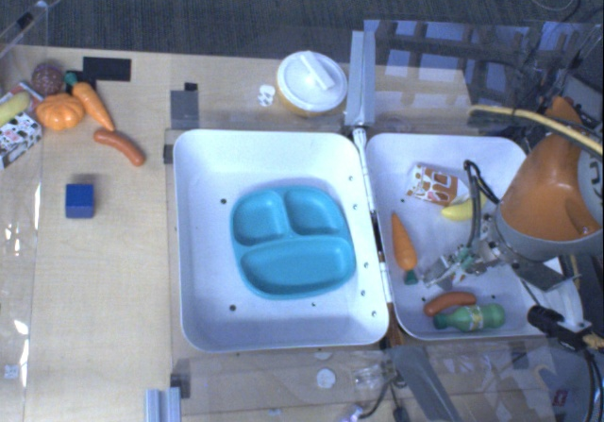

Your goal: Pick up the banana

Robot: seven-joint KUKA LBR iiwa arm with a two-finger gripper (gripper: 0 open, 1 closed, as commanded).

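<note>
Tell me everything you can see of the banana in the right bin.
The banana is a small yellow piece, smooth like plastic, lying flat on the floor of the right bin. Its left end is visible; the arm hides the rest, so its full shape cannot be seen. It lies just below a white and orange packet, close to it or touching; I cannot tell which. The gripper is lower in the bin, apart from the banana, which lies unheld.
</note>
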